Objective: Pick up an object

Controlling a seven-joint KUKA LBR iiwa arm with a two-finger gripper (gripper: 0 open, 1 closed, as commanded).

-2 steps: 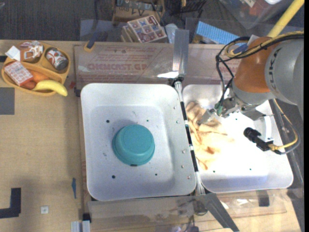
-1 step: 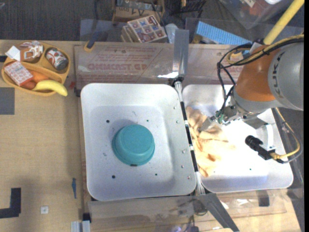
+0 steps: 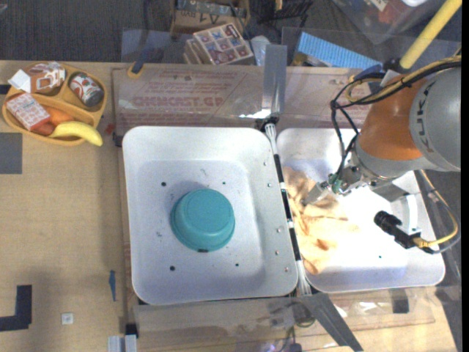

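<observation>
A teal bowl [image 3: 204, 219] lies upside down in the middle of the left white bin [image 3: 146, 160]. In the right bin [image 3: 410, 270], a pale tan, orange-streaked shape [image 3: 316, 226] spreads along the left side; glare blurs what it is. My gripper [image 3: 321, 192] hangs low over the upper left part of the right bin, just above that tan shape, at the end of the grey arm with the orange band [image 3: 388, 134]. I see nothing clearly held in it.
A yellow tray [image 3: 15, 116] with a banana [image 3: 79, 132] and snack packs sits on the bench at far left. Boxes and clutter stand behind the bins. A metal divider [image 3: 282, 196] separates the two bins.
</observation>
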